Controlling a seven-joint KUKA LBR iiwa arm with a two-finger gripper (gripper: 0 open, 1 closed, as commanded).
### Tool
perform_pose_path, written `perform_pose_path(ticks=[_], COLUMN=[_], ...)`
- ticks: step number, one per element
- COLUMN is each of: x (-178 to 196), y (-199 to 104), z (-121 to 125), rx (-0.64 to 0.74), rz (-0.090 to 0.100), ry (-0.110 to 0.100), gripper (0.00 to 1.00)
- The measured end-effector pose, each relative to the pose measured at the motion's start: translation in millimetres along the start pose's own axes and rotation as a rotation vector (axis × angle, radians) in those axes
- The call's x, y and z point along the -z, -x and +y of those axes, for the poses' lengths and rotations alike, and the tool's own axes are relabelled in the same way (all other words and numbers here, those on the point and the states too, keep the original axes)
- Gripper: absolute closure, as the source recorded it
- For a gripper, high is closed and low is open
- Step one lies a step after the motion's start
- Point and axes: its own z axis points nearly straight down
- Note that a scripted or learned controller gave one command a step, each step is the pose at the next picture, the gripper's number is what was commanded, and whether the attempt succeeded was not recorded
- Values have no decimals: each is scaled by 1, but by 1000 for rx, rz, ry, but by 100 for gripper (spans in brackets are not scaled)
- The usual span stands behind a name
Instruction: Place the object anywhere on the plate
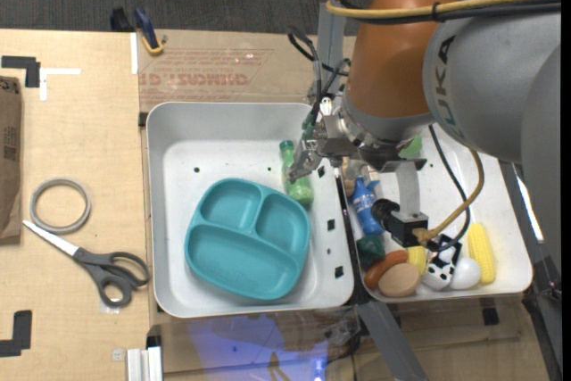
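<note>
Claw (306, 158) beside plate (247, 236) rim, green object (298, 183)

free: left bin (169, 156) floor open along far and left sides of the plate (247, 236) | plate compartments bare | obstacle: green object (299, 178) just beside plate's far right rim | blocked: right bin (508, 281) crowded with toys, arm (464, 58) overhead | bench (71, 129) left: scissors (94, 263), tape roll (60, 203)
</note>
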Motion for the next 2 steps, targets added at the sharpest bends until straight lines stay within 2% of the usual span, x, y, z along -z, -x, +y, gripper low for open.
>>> perform_pose_path(ticks=[2], x=[0], y=[0], z=[0], rx=[0], rz=[0], ry=[0], gripper=[0])
